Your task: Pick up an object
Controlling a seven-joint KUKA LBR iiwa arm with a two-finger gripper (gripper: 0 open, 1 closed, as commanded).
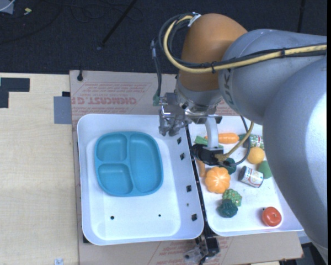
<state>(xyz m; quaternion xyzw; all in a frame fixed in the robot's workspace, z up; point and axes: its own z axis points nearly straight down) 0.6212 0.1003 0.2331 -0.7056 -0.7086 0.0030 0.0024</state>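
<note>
My gripper (172, 121) hangs over the far end of the wall between the two bins, and I cannot tell whether it is released or clenched. Just to its side in the right bin (248, 226) lie a carrot (229, 138), an orange pumpkin (217, 180), a broccoli (228, 209) and a tomato (271, 217). The left bin (133, 221) holds a blue divided plate (128, 163).

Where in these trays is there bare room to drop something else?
The left bin has the most: a wide bare strip between the blue divided plate and its near wall, and a narrower one between plate and the middle wall. The right bin is crowded with toy food: carrot, pumpkin, broccoli, tomato.
</note>
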